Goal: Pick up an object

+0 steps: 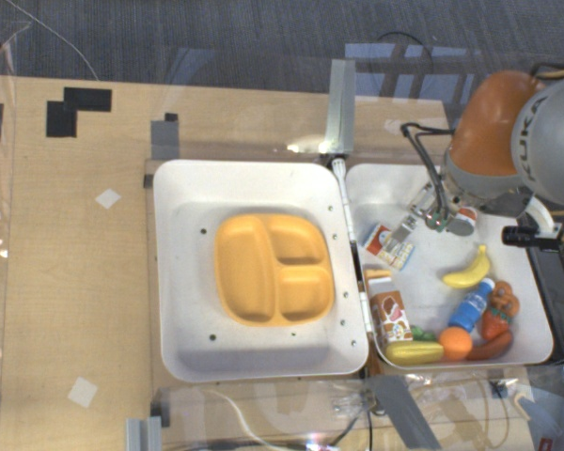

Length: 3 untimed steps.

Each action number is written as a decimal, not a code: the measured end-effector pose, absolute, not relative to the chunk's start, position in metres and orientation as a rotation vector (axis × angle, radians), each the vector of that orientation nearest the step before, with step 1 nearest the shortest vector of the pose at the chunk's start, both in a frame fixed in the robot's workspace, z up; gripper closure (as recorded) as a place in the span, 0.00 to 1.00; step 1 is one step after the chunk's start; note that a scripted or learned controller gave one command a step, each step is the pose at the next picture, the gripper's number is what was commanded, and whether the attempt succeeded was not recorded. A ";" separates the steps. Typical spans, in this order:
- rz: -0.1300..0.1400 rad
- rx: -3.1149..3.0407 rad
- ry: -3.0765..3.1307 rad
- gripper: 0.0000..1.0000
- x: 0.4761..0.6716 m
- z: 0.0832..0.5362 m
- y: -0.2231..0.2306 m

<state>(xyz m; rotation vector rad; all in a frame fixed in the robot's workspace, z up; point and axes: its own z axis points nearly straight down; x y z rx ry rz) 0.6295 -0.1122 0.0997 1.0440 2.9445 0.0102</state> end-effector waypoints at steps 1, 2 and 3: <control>0.008 0.989 2.947 0.00 0.615 0.099 -0.094; 0.009 0.928 2.963 0.00 0.605 0.099 -0.089; 0.015 0.921 2.962 1.00 0.607 0.112 -0.087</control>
